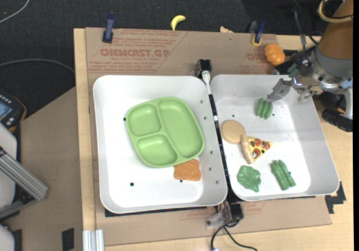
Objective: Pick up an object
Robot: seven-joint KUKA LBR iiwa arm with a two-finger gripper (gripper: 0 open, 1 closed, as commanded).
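My gripper point(291, 92) hangs over the upper right part of the right bin point(314, 132), open, with nothing between its fingers. Its left finger point(278, 90) points down toward a small green ribbed toy point(264, 108) that lies on the bin floor just below and to the left. Lower in the same bin lie a tan round cookie point(233, 131), a pizza slice point(255, 149), a green leafy piece point(248, 178) and a green bean bundle point(282, 174).
The left bin point(109, 143) holds a green divided plate point(164, 132) and an orange piece point(187, 171) at its lower edge. An orange fruit point(274, 53) and a yellow banana point(178, 21) lie outside the bins at the back. Blue clamps point(108, 30) grip the board.
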